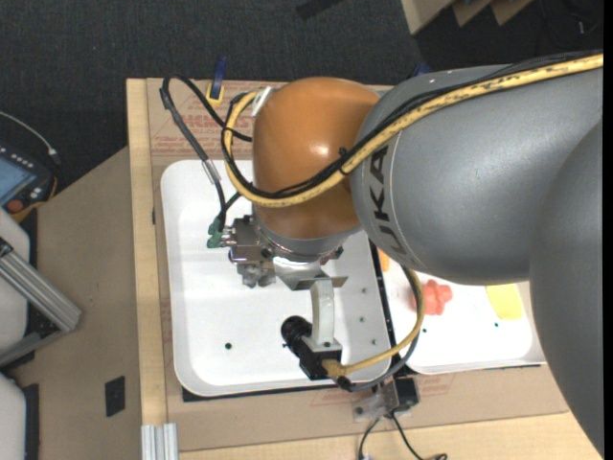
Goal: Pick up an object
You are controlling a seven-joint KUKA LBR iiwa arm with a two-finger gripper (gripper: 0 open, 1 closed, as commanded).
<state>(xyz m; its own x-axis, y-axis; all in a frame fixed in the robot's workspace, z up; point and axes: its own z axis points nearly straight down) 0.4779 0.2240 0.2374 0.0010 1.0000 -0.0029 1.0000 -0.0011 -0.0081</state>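
1. Camera view: we see the arm over the left bin at frame centre; its gripper is hidden beneath the orange band, so we cannot tell its state.
2. A pink object and a yellow object lie in the right bin, lower right; we judge nothing picked yet.

The grey arm reaches in from the right, its orange band bulging above the wrist. Yellow and black cables loop around the band. Below it the pincer points straight down, largely hidden under the wrist.
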